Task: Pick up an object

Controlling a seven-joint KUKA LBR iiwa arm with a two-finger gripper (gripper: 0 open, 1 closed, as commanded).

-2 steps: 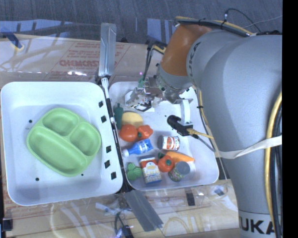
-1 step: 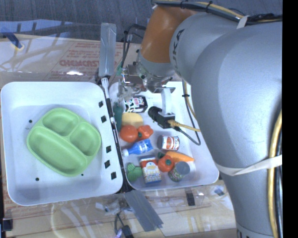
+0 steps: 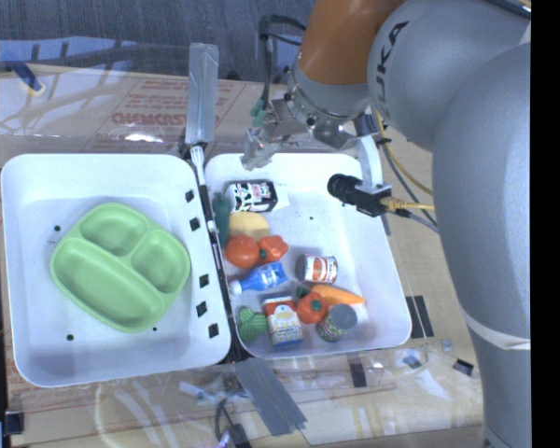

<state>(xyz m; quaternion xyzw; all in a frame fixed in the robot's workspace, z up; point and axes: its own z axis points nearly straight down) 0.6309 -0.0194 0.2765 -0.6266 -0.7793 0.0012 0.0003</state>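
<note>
Hovering at the right white bin's [image 3: 392, 287] far rim, two-finger gripper [image 3: 259, 149]: jaw state hard to tell, seemingly empty. Nearest item: black-and-white patterned carton [image 3: 252, 195], just below. Risk: tightly packed neighbours deflect fingers, grasp slips.

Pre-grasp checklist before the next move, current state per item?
1. Gripper position: over the right bin's far rim, not above any object: not ok.
2. Object held: nothing visible between the fingers: not ok.
3. Targets present: tomato, carrot and small can lie in the right bin: ok.
4. Nearest target: black-and-white carton lies just below the gripper, top exposed: ok.
5. Clutter: items crowd the bin's left and near side, several touching: not ok.
6. Green divided plate sits in the left bin, out of the way: ok.
</note>
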